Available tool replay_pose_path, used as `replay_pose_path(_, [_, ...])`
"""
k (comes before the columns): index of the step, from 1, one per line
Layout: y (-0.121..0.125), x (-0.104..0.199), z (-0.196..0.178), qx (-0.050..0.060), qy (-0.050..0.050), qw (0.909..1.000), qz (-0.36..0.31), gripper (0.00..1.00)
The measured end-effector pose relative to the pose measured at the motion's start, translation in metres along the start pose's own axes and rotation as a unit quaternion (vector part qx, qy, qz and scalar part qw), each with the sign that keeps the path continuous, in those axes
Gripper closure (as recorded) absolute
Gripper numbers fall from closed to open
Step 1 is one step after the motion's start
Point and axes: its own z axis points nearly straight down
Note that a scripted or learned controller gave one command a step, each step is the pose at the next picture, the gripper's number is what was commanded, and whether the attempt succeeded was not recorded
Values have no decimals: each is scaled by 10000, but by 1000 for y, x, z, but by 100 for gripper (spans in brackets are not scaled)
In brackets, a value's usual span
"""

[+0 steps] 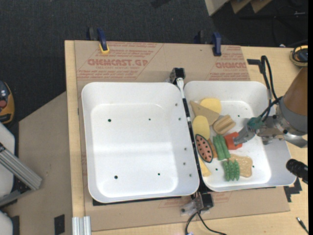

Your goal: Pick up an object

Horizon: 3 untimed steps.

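Gripper (240, 140) is reaching in from the right over the right bin (259, 93), sitting low at the red block (232, 139); fingers are blurring into the toys, so cannot tell whether they're parted or closed, and nothing is visibly held between them.

Likely target is the red block, lying mid-bin, touching the green pickle-like piece (220, 148) on its left and just below the brown bread roll (223, 124). Judging by look, all of these are toy food pieces: light, stiff, smooth plastic, probably slippery, not fragile. Red block is looking compact with flat sides, so pinching across its short width is looking best; crowding neighbours could be getting nudged or caught too.

Count, right bin:
- one yellow round piece (211, 104)
- one tan wedge (204, 109)
- one bread roll
- one yellow oval piece (201, 127)
- one dark red slice with seeds (204, 148)
- one red block
- one pickle-like piece plus one ridged green piece (231, 170), two green in all
- one tan cookie-like piece (244, 164)
- one small yellow bit (205, 169) near the bottom wall

Left bin (98, 93): one. Bins: two, touching side by side.
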Motion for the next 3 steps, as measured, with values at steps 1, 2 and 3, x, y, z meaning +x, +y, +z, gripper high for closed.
replay_pose_path(1, [85,23,117,-50,-9,10000,-23,0])
replay_pose_path(2, [80,22,105,-17,-9,10000,2,100])
replay_pose_path(3, [80,22,105,-14,-8,10000,2,0])
